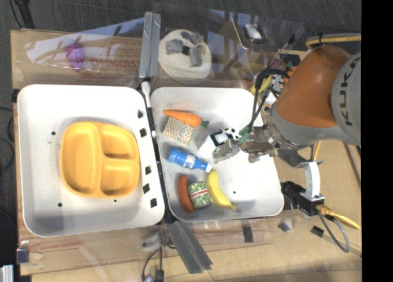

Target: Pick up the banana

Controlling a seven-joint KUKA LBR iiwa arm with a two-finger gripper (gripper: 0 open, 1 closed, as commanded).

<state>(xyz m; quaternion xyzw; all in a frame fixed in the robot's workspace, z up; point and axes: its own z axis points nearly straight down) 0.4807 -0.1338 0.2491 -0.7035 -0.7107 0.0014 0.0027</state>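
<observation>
Honestly, pincer hangs above the banana at its 12 o'clock, can't tell its state; I'd drop toward 6, avoiding the can.

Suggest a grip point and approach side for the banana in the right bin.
Grip the banana across its narrow width near mid-body, coming from above. It lies flat on the right bin floor, curving from upper left to lower right. The green can sits close on its left, so the open floor to its right probably gives more finger room. The gripper hangs above and slightly right of it.
</observation>
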